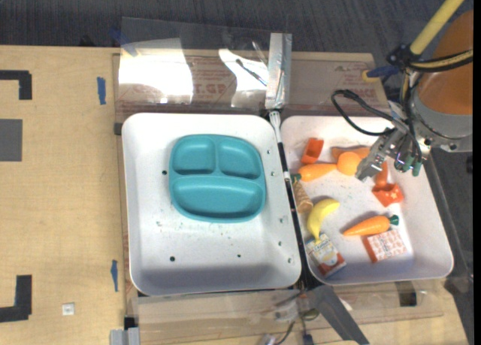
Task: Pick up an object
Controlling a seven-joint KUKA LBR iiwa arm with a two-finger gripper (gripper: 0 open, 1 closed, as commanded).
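The arm [443,103] reaches in from the right, its orange band above the grey wrist, and slants down over the upper right corner of the right bin [436,216]. Its gripper [373,164] hangs low there, fingers pointing down and to the left, just beside an orange ball [348,161]; whether they are parted or closed cannot be told.

The left bin [143,208] holds a teal divided plate [218,177] at its middle (three compartments, nothing in them).

The right bin holds the small things. An orange carrot [370,225] lies near its middle, green tip toward the right edge. A yellow banana [322,214] curves near the left edge. A second orange piece [317,172] lies left of the ball, with an orange block [313,147] above it. A red-orange piece [387,192] sits under the gripper. A red and white packet [387,245] rests near the bottom right corner, its print too small to read, and another small packet [326,254] near the bottom edge.
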